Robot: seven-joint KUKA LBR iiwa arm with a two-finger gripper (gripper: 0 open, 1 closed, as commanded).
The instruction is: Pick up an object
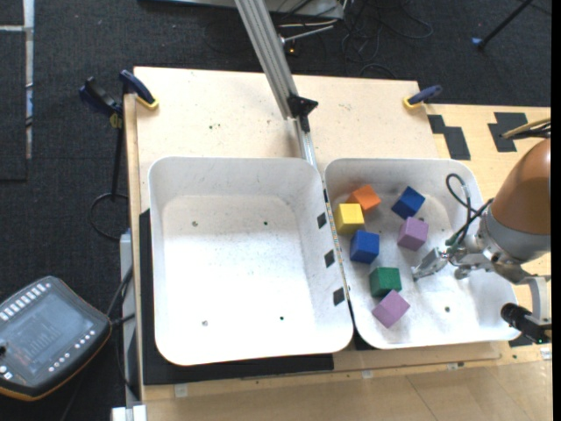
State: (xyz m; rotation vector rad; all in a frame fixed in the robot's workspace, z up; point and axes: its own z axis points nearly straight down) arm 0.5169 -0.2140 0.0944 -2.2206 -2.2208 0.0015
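Cubes, seven of them, lie in the right bin [456, 172], gathered in its left half. Count by colour: one orange cube [366, 198], one yellow cube [350, 216], two blue (upper blue cube [408, 203], lower blue cube [365, 246]), two purple (upper purple cube [413, 232], lower purple cube [391, 308]), one green cube [385, 281].

Orange and yellow touch at a corner; the lower blue sits just beside the yellow. Green and the lower purple are close together toward the near edge. Being cubes, none has a long axis; most sit rotated at odd angles to the bin walls, the upper blue and lower purple turned roughly corner-on.

Surface: pale wooden bench [228, 112], speckled, carrying two shallow white bins side by side. The left bin [175, 182] shows a scuffed, dotted floor. A slanted metal bar [263, 38] runs down from the top to the seam between bins. Two clamps with yellow tips grip the far bench edge, left clamp [136, 90] and right clamp [422, 96].

Room: dark carpeted floor, cables along the top, a grey handheld control pendant [44, 336] at lower left.

The gripper [427, 266] hangs over the right bin's floor, just right of the green cube and apart from it. Whether its fingers are spread or closed, I cannot tell; nothing is visibly between them.
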